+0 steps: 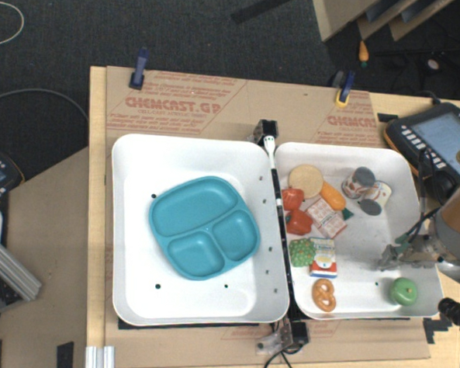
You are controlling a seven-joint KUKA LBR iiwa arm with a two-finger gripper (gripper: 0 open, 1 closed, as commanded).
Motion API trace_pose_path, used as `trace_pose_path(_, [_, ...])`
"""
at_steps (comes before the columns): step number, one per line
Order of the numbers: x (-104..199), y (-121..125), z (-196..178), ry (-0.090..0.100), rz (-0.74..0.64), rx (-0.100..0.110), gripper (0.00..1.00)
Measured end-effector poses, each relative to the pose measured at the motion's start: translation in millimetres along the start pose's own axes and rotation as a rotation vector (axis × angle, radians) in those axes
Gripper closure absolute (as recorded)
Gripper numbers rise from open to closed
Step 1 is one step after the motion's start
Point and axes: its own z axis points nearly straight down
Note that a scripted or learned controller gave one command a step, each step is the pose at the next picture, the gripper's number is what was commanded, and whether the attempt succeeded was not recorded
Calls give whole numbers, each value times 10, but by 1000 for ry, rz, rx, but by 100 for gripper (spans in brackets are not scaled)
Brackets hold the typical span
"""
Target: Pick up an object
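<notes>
Green against the white plastic, we see a toy apple [404, 291] low in the right bin [387, 162], toward the lower right of the frame. Just above it and to the left hangs the gripper [397, 256], nothing between its fingers; we cannot tell how wide they stand. Left of the apple lie a pretzel [323, 295], a small carton [324, 257] and other toy food. The left bin [135, 212] holds a teal divided plate [203, 227].

Tray [204, 226] in left bin [126, 235]; pretzel [323, 295] in right bin [363, 302].
</notes>
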Motion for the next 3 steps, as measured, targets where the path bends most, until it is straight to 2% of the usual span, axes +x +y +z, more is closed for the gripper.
trace_pose_path(1, [856, 24, -1085, -4, -7, -11, 100])
trace_pose_path(2, [1778, -1, -1182, -2, -6, -1, 100])
trace_pose_path(3, [2499, 6, -1600, -2, -6, -5, 100])
